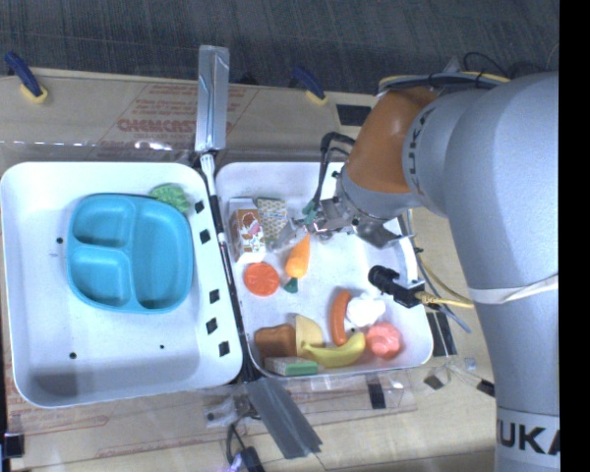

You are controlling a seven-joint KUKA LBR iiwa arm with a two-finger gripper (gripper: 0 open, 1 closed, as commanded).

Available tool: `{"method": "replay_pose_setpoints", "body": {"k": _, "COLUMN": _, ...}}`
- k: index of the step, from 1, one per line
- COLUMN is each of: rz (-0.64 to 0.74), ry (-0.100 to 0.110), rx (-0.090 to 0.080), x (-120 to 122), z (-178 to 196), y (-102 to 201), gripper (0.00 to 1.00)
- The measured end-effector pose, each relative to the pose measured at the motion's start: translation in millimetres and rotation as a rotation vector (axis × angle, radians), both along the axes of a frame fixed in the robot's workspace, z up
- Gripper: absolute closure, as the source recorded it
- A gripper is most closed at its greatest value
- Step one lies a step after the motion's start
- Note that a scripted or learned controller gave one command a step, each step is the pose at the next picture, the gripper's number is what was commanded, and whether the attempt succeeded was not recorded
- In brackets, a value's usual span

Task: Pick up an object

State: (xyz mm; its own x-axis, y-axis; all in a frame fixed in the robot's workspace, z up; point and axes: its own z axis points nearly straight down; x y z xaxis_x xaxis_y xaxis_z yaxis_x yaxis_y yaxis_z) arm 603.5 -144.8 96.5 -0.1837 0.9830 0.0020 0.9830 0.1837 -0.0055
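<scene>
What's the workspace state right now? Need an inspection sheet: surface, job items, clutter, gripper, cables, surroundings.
Surface: two white bins side by side, left bin and right bin, on a bench.
Job's things: right bin holds a carrot, tomato slice, banana, hot dog, pink item, bread piece, snack packet.
Clutter: blue divided tray and a green item in the left bin.
Grippers: gripper low in the right bin, above the carrot; finger state cannot be told.
Cables: black cable at the wrist.
Surroundings: blue clamps on the bench's far edge.
</scene>
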Motion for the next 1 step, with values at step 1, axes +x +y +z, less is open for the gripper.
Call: {"method": "replay_pose_setpoints", "body": {"k": 1, "rz": 0.003, "ry": 0.003, "rx": -0.001, "x": 0.3, "z": 8.6, "y": -0.5, "gripper": 1.0}}
